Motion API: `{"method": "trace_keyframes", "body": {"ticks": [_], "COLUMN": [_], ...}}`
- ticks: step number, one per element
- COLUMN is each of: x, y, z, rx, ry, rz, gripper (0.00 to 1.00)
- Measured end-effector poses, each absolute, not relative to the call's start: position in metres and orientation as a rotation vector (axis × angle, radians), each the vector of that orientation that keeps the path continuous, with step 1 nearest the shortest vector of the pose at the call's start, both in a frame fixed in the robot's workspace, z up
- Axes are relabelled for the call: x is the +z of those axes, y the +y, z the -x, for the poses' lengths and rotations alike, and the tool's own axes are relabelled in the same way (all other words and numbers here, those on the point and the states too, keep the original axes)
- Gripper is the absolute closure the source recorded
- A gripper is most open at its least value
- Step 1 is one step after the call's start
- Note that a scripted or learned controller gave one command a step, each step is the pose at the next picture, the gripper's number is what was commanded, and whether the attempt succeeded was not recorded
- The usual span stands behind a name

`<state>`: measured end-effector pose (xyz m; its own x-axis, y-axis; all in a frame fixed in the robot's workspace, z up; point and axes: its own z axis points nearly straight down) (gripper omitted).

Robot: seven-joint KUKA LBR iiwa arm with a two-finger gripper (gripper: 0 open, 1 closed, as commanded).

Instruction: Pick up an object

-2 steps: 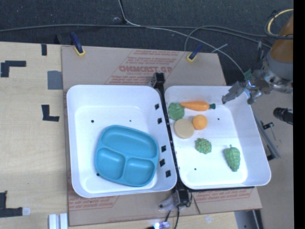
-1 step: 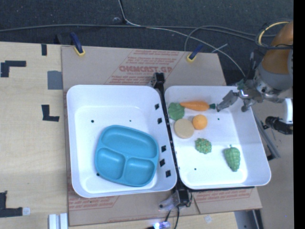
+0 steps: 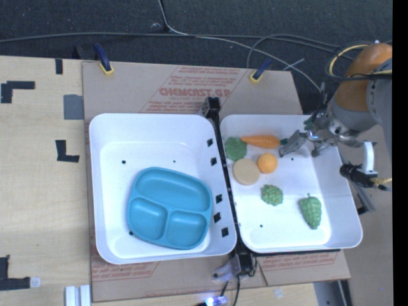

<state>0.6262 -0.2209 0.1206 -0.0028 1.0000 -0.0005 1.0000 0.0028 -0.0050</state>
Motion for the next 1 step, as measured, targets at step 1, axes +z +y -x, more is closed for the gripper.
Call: {"method": "trace_keyframes", "body": {"ticks": [1], "x": [0.0834], "y": [-0.2202], "z": [-0.6266], "rx": [0.003], "ry": [-2.227], "rz": [2.219], "gripper": [0.0]}}
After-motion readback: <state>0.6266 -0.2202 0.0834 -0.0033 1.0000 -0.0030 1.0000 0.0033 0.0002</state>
